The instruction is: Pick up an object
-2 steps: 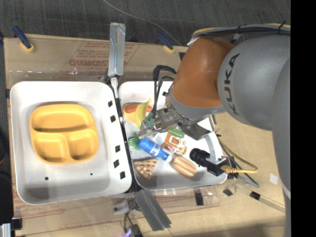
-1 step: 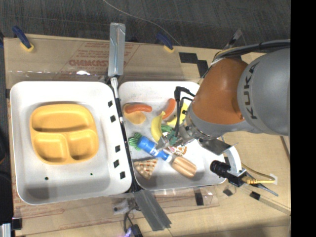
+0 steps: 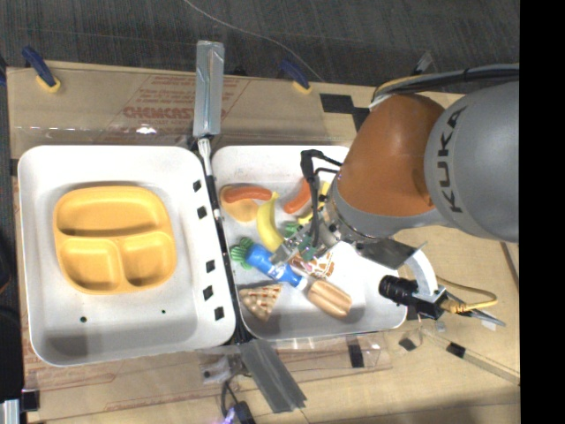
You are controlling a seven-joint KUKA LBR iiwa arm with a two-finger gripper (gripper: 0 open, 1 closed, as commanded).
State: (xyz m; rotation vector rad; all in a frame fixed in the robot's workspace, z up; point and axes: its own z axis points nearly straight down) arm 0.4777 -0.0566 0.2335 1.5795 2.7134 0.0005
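In the camera view, two shallow white bins are seen side by side on the desk point(image 3: 88, 82). The left bin point(image 3: 40, 263) is occupied by one yellow divided tray point(image 3: 113, 237) with three compartments, set roughly at its middle. The right bin point(image 3: 371, 318) is crowded with small objects: one red-orange piece point(image 3: 245, 194) near the far left, one yellow banana point(image 3: 267, 223) just beside it, one orange piece point(image 3: 297, 200) partly hidden under the arm, one blue bottle-like item point(image 3: 274, 266) with a green end point(image 3: 242, 252), one tan ridged shell-like object point(image 3: 260, 300) at the near left, and one tan bread-like roll point(image 3: 328, 298) near the middle. The arm point(image 3: 424, 166) is reached in from the right, its orange band lying over the far right part of this bin. The tool point(image 3: 305, 247) is lowered among the objects, just beside the banana and the blue item; whether it is released or clenched cannot be told, as it is obscured by clutter.
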